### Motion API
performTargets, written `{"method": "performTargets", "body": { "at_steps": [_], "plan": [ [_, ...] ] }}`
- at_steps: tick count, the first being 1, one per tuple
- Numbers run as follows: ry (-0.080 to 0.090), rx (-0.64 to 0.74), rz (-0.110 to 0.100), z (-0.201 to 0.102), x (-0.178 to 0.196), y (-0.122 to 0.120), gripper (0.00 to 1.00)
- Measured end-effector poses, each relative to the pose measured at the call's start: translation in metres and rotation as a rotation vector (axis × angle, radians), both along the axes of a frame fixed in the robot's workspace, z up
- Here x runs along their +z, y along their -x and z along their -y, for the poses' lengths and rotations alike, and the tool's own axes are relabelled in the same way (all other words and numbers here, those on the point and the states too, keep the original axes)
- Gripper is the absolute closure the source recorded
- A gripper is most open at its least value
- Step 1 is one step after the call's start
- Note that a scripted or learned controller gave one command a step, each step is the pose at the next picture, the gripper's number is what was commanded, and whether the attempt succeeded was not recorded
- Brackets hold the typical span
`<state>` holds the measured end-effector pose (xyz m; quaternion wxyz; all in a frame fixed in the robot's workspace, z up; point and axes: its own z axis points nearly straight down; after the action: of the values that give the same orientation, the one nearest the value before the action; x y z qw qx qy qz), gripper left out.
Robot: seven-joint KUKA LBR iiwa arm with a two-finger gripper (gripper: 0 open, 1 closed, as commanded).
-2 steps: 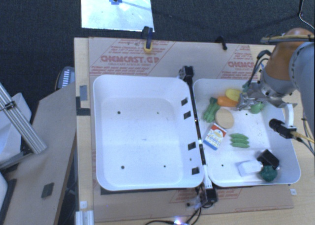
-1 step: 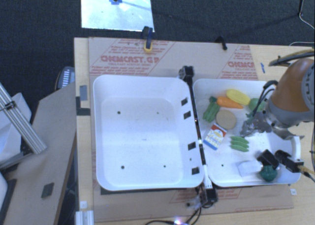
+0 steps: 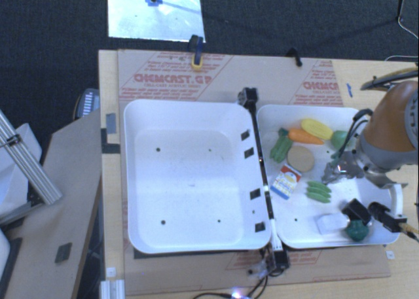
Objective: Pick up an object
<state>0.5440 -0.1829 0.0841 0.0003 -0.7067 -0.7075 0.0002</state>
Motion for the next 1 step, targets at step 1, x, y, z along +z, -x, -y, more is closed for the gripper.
{"method": "performTargets", "body": {
  "at_steps": [1],
  "plan": [
    [0.0, -0.001, 0.001, 0.014, 0.0003, 0.0082, 1.0]
  ]
}}
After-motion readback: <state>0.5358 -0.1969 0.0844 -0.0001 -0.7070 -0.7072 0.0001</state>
